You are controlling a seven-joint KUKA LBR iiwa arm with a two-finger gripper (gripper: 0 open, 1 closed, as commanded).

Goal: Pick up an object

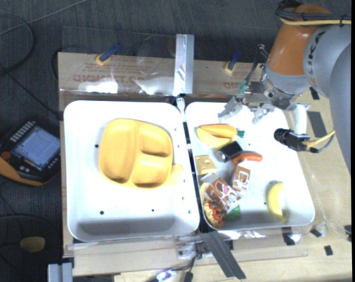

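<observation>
**Gripper poised over the back of the right bin, holding nothing**

The grey arm with its orange band (pixel 292 37) reaches in from the right, and the gripper (pixel 246 110) hangs above the far edge of the right bin (pixel 295 175). Its two fingers (pixel 231 108) are spread apart, pointing down and to the left, with nothing between them. They sit just above and to the right of the yellow-and-orange mango-like piece (pixel 215 133), apart from it.

The things to pick lie in the right bin, clustered along its left half. Just below the mango-like piece is a small black block (pixel 230 150), touching a red-orange sausage shape (pixel 248 157) to its right. A tan wedge (pixel 205 165) lies against the bin's left wall. Lower down sit a small printed carton (pixel 241 178) and, beside it, a crumpled patterned packet (pixel 218 200) reaching to the near left corner. A yellow banana (pixel 275 199) lies by itself near the bin's near right corner, well apart from the cluster.

The left bin (pixel 83 216) holds a large yellow compartment tray (pixel 135 152), resting in its upper middle.

A black cylindrical part (pixel 285 136) juts from the arm over the right bin's right side. On the floor left of the bench (pixel 77 69) lies an orange-and-black handheld pendant (pixel 26 151) with a screen.
</observation>
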